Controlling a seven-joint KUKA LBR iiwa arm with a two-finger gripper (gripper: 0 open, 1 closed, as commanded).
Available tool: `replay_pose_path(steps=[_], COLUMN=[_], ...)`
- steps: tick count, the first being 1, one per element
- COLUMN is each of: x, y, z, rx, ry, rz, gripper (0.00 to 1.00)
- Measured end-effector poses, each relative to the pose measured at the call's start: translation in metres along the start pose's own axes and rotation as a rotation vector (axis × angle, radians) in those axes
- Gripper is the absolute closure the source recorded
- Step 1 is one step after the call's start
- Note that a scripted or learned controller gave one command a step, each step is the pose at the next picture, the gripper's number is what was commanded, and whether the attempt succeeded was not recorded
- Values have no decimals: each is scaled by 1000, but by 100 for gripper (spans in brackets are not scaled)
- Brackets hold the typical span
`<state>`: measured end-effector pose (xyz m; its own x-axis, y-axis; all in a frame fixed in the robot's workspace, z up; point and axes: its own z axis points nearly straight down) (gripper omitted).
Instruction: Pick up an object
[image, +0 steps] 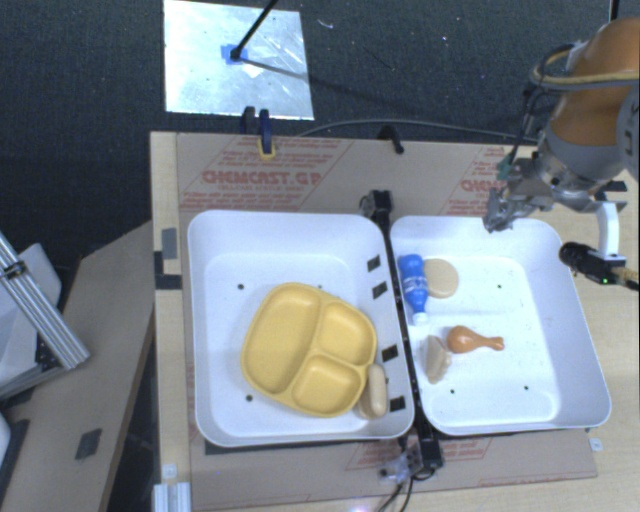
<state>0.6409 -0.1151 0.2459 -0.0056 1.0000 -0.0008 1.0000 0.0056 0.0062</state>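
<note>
My claw (499, 217) hangs over the far rim of the right bin (560, 330), near its far-left corner, with nothing under or between it that I can make out; it is too small and dark for me to tell how it is set. Above it the grey arm with its orange band (600, 70) comes in from the right.

Inside the right bin I see four things, all well apart from the claw. A blue bottle (412, 283) lies along the bin's left wall, and a round tan piece (440, 278) sits just beside it, touching or nearly so. Nearer me, an orange drumstick-shaped toy (472, 341) lies with its thin end pointing right, and a pale bread-like piece (436, 358) rests just beside its thick end.

In the left bin (225, 260) a yellow divided tray (308, 348) lies flat, and a small beige roll (375, 390) leans against its near-right corner.

Both bins sit side by side on the desk (330, 165), atop a brown sheet with red lettering.
</note>
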Motion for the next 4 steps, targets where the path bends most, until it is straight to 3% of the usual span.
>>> replay_pose_path(steps=[4], x=[198], y=[-77], z=[11], rx=[7], ry=[4], rz=[-4], gripper=[100])
